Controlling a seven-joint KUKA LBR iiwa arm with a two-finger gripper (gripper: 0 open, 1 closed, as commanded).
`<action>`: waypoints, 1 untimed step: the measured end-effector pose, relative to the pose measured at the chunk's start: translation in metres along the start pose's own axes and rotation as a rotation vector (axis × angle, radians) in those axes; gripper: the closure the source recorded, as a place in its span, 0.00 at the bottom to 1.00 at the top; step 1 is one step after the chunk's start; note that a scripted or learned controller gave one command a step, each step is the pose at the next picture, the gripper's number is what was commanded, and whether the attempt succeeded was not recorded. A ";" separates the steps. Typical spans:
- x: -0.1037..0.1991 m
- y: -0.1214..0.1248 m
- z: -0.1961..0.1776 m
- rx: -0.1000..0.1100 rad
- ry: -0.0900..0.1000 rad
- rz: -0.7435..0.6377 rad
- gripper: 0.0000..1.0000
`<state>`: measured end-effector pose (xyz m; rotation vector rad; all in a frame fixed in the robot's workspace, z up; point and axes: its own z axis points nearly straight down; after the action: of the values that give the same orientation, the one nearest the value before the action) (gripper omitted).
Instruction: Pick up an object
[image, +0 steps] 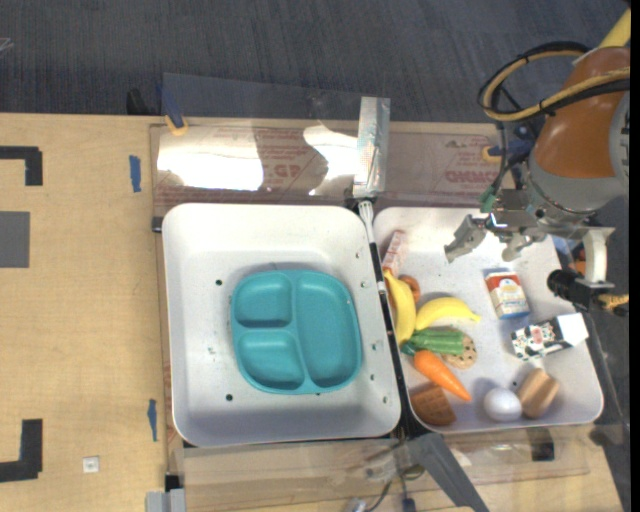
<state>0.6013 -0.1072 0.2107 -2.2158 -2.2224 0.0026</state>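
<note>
- two shallow white bins sit side by side on a bench, seen from above at a slant. the left bin (190, 300) holds a teal divided plate (297, 330) with three compartments.
- the right bin (590, 405) holds a scatter of small toy foods along its near half: yellow bananas (430, 312), an orange carrot (442, 374) with a green leafy bit, a brown block (433, 403), a white egg (502, 403), a tan wooden cylinder (540, 392), a black-and-white carton (540, 338) and a small white-and-orange carton (508, 294).
- the grey arm with its orange band reaches in from the right. its gripper (492, 235) hangs over the far part of the right bin, above bare floor, with nothing between its fingers. the two fingers look spread apart, roughly half open.
- the nearest thing to it is the white-and-orange carton, just toward the viewer from the fingertips and apart from its neighbours.
- judging by looks, that carton is light, stiff and boxy, with flat sides that suit a squeeze across its narrow width. it could tip or slide on the smooth bin floor.
- the egg and bananas look rounder and more slippery, and sit crowded together, so they seem harder to grasp cleanly.
</note>
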 end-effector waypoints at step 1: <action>0.006 -0.071 0.124 -0.009 -0.001 -0.050 0.00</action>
<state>0.5295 -0.1009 0.0872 -2.1641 -2.2824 -0.0063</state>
